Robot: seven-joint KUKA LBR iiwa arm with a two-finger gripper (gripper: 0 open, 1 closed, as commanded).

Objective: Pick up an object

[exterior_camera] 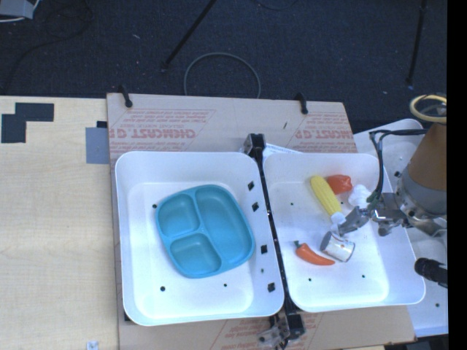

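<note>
The small silver metal cup (339, 249) lay on its side in the right-hand shallow white bin (365, 286), with the gripper (348, 226) low in that bin and just above it. Whether the tool was released or clenched could not be told from the camera view, and nothing showed the cup as lifted; it seemed to rest on the bin floor. Just beside the cup, toward the divider, lay a red-orange plastic chili pepper (314, 254). Farther back in the same bin were a yellow plastic corn cob (325, 195) and an orange-red plastic toy (340, 184), touching or nearly touching each other. The left-hand white bin (139, 188) held a blue plastic plate with three compartments (204, 230), well apart from the arm. Judged from this, the approach looked done, while a secure grasp and the lift remained.
</note>
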